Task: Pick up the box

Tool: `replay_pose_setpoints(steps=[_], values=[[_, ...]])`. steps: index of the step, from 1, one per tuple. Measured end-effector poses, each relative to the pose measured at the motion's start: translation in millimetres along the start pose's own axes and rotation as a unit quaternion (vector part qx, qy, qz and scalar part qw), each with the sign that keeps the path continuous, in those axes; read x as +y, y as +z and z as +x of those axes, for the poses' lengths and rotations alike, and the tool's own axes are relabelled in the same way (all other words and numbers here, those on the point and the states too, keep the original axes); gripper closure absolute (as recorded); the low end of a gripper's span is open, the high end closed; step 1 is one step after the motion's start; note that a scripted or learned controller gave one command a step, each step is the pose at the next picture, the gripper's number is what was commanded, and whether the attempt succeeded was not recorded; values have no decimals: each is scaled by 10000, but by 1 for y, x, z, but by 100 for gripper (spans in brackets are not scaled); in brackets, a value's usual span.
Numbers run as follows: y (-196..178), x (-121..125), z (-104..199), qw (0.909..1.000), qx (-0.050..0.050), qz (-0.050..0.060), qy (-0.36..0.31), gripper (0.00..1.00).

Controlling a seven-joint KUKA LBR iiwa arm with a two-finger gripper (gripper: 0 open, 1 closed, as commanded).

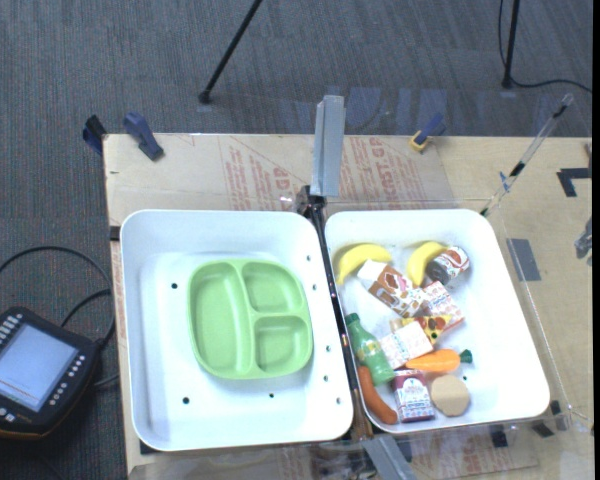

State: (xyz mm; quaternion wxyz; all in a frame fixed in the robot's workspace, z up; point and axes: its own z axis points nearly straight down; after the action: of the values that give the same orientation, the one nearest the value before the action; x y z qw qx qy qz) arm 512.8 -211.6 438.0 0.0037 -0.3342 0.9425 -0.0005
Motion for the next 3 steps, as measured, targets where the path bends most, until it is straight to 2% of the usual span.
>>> replay_pose_setpoints(steps=[2, 3], values=[[-20, -3, -2, 10000, -63, 32, 65, 100], [1, 19, -28, 10000, 7, -12, 61, 100]])
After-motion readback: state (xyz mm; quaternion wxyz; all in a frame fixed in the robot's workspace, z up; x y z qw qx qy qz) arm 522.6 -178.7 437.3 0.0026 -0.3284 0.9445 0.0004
